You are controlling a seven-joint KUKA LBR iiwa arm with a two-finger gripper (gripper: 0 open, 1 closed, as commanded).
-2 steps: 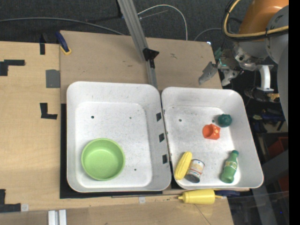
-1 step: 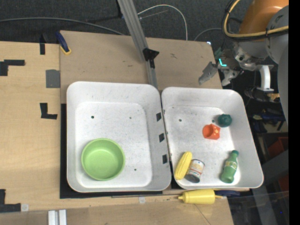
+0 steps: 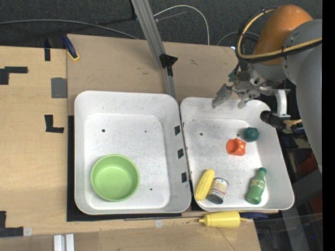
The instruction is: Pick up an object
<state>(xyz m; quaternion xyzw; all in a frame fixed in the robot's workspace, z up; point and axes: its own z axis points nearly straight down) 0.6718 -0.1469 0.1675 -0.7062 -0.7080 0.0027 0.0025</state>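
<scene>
My gripper [image 3: 231, 99] hangs over the far edge of the right bin [image 3: 209, 109], fingers spread open with nothing between them. Below it in that bin lie a dark green round object [image 3: 251, 134], an orange cup-like piece [image 3: 236, 147], a green bottle [image 3: 256, 186], a yellow corn cob [image 3: 204, 184] and a small can [image 3: 218, 190]. All sit apart from the gripper, toward the near and right side.
The left bin [image 3: 125, 101] holds a light green bowl [image 3: 114, 177] in its near left corner. A yellow mustard bottle [image 3: 221, 219] lies on the bench just in front of the right bin. A slanted metal pole [image 3: 152, 30] stands behind the bins.
</scene>
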